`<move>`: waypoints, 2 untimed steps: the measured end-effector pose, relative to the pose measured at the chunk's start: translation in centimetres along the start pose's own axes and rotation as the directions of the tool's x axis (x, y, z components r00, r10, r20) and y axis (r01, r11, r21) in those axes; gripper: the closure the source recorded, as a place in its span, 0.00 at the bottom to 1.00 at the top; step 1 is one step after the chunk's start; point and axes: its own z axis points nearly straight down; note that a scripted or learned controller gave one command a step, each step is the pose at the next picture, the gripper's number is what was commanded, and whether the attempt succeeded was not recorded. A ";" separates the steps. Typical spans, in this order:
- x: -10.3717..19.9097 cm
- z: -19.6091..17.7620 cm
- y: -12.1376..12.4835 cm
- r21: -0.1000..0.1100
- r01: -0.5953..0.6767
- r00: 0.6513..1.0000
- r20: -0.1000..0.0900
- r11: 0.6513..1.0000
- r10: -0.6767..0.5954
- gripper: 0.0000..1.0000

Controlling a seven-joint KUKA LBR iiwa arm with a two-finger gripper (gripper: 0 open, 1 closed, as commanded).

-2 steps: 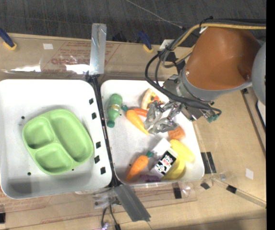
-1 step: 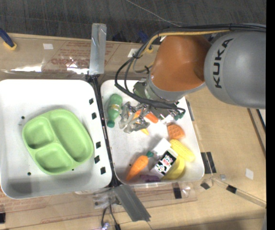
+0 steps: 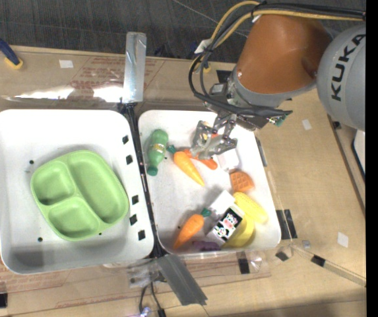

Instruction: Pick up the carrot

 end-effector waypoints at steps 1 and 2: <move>5.2 5.6 11.4 -0.010 0.089 0.996 -0.002 0.996 -0.089 1.00; 10.6 10.4 6.1 -0.007 0.120 0.993 -0.001 0.993 -0.120 1.00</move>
